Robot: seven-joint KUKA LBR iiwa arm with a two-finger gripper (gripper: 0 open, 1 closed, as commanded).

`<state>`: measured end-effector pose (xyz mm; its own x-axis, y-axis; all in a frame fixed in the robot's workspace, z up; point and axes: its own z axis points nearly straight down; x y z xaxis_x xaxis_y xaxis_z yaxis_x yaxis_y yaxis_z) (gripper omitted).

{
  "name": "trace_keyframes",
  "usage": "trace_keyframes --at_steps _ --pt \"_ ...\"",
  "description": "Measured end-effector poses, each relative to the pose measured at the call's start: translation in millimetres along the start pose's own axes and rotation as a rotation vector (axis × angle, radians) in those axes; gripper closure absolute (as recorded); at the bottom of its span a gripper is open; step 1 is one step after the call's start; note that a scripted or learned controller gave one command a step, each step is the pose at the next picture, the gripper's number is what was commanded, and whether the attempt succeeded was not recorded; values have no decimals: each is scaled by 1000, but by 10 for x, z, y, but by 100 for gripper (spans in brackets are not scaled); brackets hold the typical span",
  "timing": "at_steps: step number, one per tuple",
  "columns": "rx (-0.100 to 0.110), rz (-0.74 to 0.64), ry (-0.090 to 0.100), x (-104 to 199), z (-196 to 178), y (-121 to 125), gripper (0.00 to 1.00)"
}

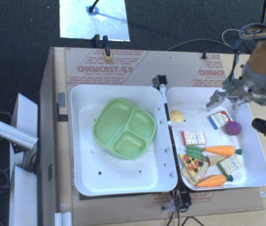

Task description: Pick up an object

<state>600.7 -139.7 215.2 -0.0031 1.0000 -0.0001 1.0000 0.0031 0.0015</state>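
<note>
Toys crowd the right bin (260,166), and that is where we find anything worth picking: a yellow ball (176,115) at about ten o'clock, a red-and-white card (194,137) near the middle, a blue-and-white box (219,119) and a purple ball (233,128) toward two o'clock, and two carrots (221,150) (212,181), a green pod (195,151), a pizza slice (192,164) and a patterned block (230,164) piled from four to seven o'clock. The left bin (83,173) carries a green divided plate (124,134), lying flat.

The gripper (227,99) hangs at the right bin's one o'clock edge, with nothing between its fingers — we see the jaws spread apart. We judge it is staged above the goods so it can drop straight down; the box and the purple ball lie nearest, just toward six o'clock from it. No grasp is made yet, and the clutter at the near end looks the harder target.
</note>
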Motion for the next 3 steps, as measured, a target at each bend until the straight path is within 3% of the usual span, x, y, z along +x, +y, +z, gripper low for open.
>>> trace_keyframes --at_steps 1,2,3 --pt "3 2 -1 -675 1037 292 0" --pt "1 0 1 -661 1294 683 0" --pt "-5 -5 -2 -666 1180 696 100"
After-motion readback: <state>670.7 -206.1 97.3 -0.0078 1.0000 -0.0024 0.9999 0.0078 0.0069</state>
